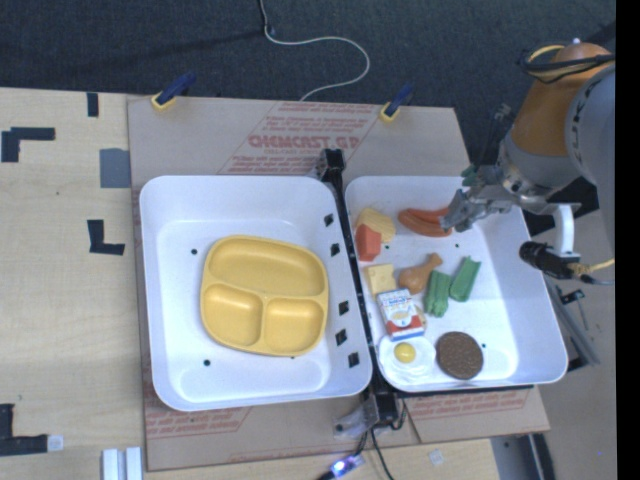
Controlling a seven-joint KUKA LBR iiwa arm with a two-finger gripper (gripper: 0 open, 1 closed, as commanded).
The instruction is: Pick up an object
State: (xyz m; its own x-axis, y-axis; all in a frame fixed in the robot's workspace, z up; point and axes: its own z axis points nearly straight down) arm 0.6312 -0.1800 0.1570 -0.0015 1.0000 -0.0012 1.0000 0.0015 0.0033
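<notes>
Hovering at the upper right of the frame, the tool (462, 211) is poised beside the red sausage (424, 222), its state indeterminable; a descent and grasp are judged next.

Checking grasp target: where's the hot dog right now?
In the camera view, the hot dog lies at the back of the right bin, beside the gripper, with the cheese wedge on its left.

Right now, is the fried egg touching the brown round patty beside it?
Touching, as far as the camera view shows: the fried egg and the brown patty lie side by side at the right bin's front, edges meeting with no white floor between them.
</notes>
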